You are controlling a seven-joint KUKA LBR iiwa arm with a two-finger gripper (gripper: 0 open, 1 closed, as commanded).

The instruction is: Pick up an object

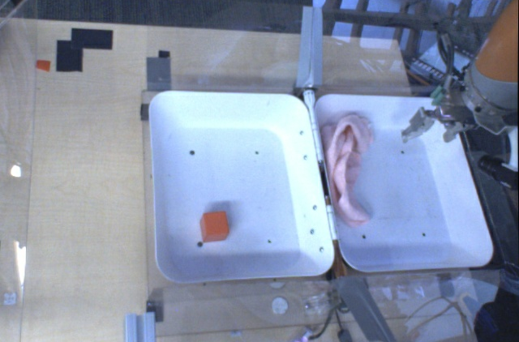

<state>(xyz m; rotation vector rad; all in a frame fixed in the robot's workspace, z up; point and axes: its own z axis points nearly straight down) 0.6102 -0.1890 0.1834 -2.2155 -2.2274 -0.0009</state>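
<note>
A small orange cube (pixel 215 226) rests in the left bin (pixel 235 121), near its front left. A pink crumpled cloth (pixel 347 166) lies along the left side of the right bin (pixel 422 243). My gripper (pixel 432 126) hangs over the right bin's back right part, well to the right of the cloth. Its two fingers are spread apart with nothing between them.
A metal divider (pixel 309 49) runs back from between the two bins. Black and orange markers (pixel 77 49) sit on the wooden bench at the far left. Cables and frame parts crowd the back right corner (pixel 430 32).
</note>
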